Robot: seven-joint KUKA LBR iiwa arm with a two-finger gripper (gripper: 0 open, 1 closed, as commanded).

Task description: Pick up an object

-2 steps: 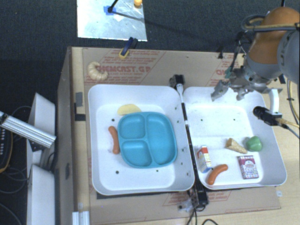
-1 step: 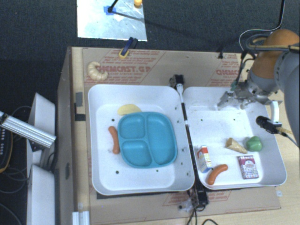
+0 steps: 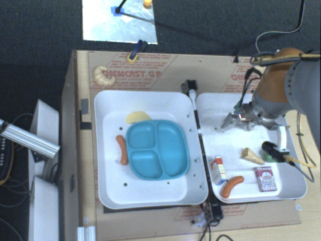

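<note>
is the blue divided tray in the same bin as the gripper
No, the blue divided tray lies in the left bin, while the gripper hangs over the right bin.

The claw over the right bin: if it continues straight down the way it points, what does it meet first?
Probably the bare white floor of the right bin; the claw has no object beneath it, though depth is unclear.
</note>
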